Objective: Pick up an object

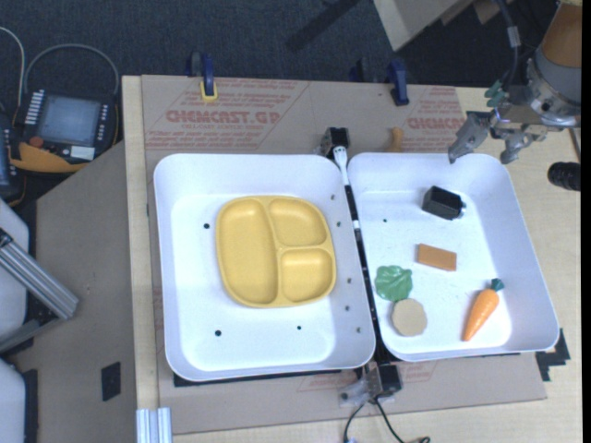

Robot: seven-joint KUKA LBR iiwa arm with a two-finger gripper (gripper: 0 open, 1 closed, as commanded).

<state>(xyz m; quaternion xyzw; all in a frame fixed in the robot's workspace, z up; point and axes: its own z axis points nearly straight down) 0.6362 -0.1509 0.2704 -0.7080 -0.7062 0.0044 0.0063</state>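
Hovering above bin rim [480, 160], claw [487, 148] spread wide, holding nothing

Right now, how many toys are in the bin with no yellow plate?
5, all in the right bin: black block at the far end, orange-brown slab in the middle, green leafy piece by the left wall, tan round piece below it, carrot near-right. None looks hidden.

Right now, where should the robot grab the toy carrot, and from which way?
Probably from straight above, across the thick orange middle of the toy carrot. It lies flat and slanted in the right bin, green top up-right, narrow tip down-left, so the fingers should close across its width. The bin's rim sits close on its right, which makes a sideways approach awkward. The gripper hangs open above the bin's far edge.
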